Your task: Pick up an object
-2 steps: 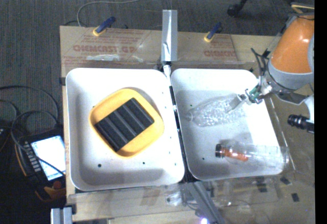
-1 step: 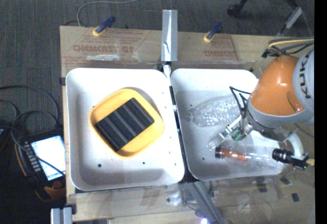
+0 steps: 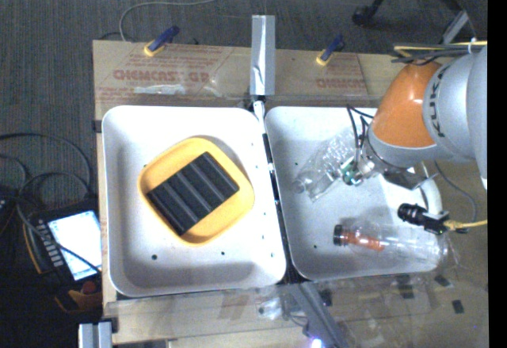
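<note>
Landmark = central divider (image 3: 269, 172) where the two shallow white plastic bins meet. Left of divider, left bin (image 3: 119, 180) carries one big item: yellow rounded-square tray w/ black ribbed insert (image 3: 196, 189), turned at a slant, lying flat mid-bin. Its right corner sits near the divider but not touching; open white floor runs all round it, widest along the near edge and far-left corner. Right of divider, right bin (image 3: 297, 255) has a crumpled clear plastic bag (image 3: 326, 164) just beside the divider, toward the far half, and a clear tube-like packet w/ orange-red end (image 3: 366, 239) lying roughly parallel to the near rim, well right of the divider. Bare floor btwn divider and packet, also in the near-left corner of this bin. Grey arm w/ orange band (image 3: 404, 112) comes over the right bin's far-right part, covering that corner and rim. End effector (image 3: 356, 170) sits low at the bag's right edge; a small green bit shows there. Can't tell if it's apart or together, arm body blocks it. Beyond the divider's far end, brown cardboard-covered surface (image 3: 158, 77) w/ two yellow-blue clamps (image 3: 161, 40) at its far edge.
</note>
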Tool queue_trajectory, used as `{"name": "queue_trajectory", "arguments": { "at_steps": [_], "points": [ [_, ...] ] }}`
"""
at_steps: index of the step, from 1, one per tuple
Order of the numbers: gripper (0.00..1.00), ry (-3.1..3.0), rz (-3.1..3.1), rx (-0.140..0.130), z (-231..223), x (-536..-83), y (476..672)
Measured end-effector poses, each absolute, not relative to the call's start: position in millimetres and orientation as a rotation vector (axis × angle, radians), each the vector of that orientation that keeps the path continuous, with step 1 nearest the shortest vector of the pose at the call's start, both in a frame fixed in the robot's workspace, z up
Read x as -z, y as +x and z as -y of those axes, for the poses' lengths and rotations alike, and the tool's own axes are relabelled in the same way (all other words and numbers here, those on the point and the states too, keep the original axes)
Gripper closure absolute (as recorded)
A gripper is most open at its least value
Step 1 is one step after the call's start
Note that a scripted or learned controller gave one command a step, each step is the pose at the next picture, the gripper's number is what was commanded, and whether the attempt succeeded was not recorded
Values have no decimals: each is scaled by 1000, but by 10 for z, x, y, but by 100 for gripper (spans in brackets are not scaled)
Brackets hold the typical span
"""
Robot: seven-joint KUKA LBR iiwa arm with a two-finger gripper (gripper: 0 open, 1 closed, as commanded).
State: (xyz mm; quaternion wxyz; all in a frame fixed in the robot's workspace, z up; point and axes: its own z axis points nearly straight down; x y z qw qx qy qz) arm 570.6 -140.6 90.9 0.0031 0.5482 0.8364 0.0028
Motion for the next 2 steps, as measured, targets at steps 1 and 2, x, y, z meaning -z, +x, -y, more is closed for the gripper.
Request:
{"name": "queue_trajectory", "arguments": {
  "at_steps": [1,2],
  "points": [
    [0,1912,-2479,-6,1173,-907,6195],
    [0,2030,-2420,26,1090,-891,6641]
  ]
}}
